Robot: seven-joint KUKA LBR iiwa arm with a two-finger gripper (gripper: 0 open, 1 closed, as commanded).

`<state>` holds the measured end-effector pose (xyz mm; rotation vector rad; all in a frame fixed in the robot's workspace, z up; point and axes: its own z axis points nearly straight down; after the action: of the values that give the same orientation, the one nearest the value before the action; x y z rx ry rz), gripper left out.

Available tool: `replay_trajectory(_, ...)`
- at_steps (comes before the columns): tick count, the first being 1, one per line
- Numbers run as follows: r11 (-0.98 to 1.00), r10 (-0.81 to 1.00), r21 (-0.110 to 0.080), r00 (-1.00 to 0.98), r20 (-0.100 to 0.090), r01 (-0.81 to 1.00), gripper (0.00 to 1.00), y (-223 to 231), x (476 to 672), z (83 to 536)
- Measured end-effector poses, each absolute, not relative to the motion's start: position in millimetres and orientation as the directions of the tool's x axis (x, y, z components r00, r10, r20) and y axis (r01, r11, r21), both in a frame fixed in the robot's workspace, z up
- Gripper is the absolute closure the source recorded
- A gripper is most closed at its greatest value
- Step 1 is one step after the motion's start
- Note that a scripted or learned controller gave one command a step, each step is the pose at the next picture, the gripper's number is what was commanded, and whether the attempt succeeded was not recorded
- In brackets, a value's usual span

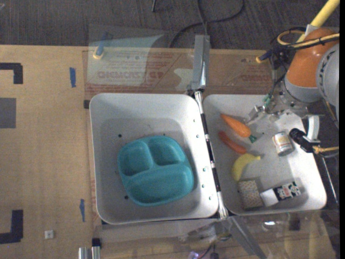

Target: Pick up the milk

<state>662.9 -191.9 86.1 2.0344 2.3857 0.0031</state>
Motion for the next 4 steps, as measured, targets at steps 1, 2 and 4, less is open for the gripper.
replay_trajectory(1, 0.159, 0.987, 0.009, -0.159, -0.009, 0.987, 1.0, -193.9, 664.3, 95.5)
replay_trajectory(2, 0.159, 0.987, 0.009, -0.159, -0.008, 0.987, 0.0, -193.7, 664.2, 95.4)
replay_trajectory(4, 0.142, 0.99, 0.001, -0.142, -0.001, 0.99, 0.0, -211.2, 661.5, 127.0)
